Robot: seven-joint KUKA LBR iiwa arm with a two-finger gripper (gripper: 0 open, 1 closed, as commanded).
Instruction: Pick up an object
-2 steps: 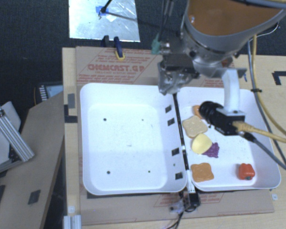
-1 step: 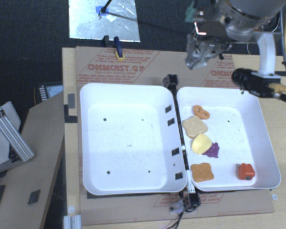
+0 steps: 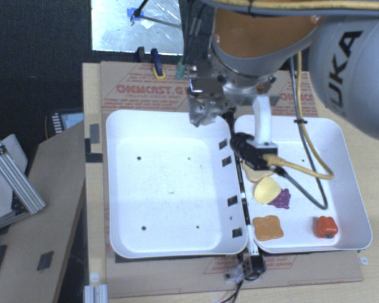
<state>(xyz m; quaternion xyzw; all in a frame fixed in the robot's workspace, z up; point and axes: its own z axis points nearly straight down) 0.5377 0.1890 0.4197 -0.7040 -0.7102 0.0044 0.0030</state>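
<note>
Table (image 3: 93, 188) noted under a printed cardboard sheet (image 3: 145, 88); grey arm (image 3: 350, 49) seen reaching in from the right. Two white bins are set side by side on the sheet: left bin (image 3: 164, 175), right bin (image 3: 344, 169). Gripper (image 3: 207, 113) is held over the far end of the divide between them; whether it is open or closed cannot be told. Objects are all lodged in the right bin's near half: orange-brown slab (image 3: 268, 227) by the divide, yellow piece (image 3: 266, 190) touching purple piece (image 3: 280, 199), red piece (image 3: 326, 226) apart, toward the near right corner

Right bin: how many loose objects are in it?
4: yellow piece and purple piece mid-bin, touching; orange square at the near left; red piece near right. The arm may hide more.
</note>
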